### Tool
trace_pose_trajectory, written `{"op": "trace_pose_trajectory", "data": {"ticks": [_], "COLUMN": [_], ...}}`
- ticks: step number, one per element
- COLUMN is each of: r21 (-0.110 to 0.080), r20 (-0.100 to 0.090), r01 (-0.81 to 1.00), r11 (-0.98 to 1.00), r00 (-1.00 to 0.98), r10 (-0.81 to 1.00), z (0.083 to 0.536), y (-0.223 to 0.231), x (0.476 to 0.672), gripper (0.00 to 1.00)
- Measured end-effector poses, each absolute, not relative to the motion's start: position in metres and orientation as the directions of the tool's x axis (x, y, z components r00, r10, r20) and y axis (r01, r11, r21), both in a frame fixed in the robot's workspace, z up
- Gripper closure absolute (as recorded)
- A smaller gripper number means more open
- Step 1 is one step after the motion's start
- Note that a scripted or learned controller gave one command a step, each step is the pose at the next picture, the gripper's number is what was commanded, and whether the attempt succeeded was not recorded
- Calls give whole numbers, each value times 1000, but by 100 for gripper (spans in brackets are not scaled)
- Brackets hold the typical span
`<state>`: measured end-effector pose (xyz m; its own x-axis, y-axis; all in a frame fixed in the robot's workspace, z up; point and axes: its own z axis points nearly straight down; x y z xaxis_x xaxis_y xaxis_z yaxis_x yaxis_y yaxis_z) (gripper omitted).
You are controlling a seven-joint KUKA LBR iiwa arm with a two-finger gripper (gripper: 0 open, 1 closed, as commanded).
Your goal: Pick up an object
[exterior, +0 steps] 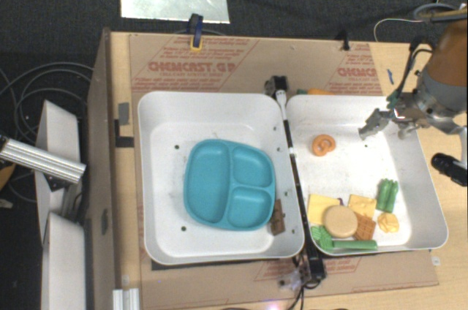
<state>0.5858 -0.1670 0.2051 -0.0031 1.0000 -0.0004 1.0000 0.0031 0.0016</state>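
My gripper [388,127] hangs over the back right part of the right bin [431,193], open, with nothing between its fingers. An orange pretzel-shaped piece [323,145] lies to its left, apart from it. Along the bin's front lie a yellow cheese slice [319,207], a tan round bun [341,221], a brown cracker [363,206], a green pickle [387,194], a small orange piece [388,223] and a green bean pod [351,246].
The left bin [157,155] holds a blue divided plate [228,184] and a small brown piece [278,218] by its right wall. A black divider [287,144] runs between the bins. Cables lie on the floor at the left.
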Motion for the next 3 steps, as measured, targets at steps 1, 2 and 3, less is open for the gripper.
{"op": "trace_pose_trajectory", "data": {"ticks": [1,2,3], "r21": [-2,2,1], "r20": [2,0,0], "r01": [1000,1000,1000], "r11": [7,8,6], "r00": [-7,-8,-6], "r10": [1000,1000,1000], "z": [142,127,84], "y": [-135,-100,-84], "x": [598,611,621], "gripper": [0,0,0]}}
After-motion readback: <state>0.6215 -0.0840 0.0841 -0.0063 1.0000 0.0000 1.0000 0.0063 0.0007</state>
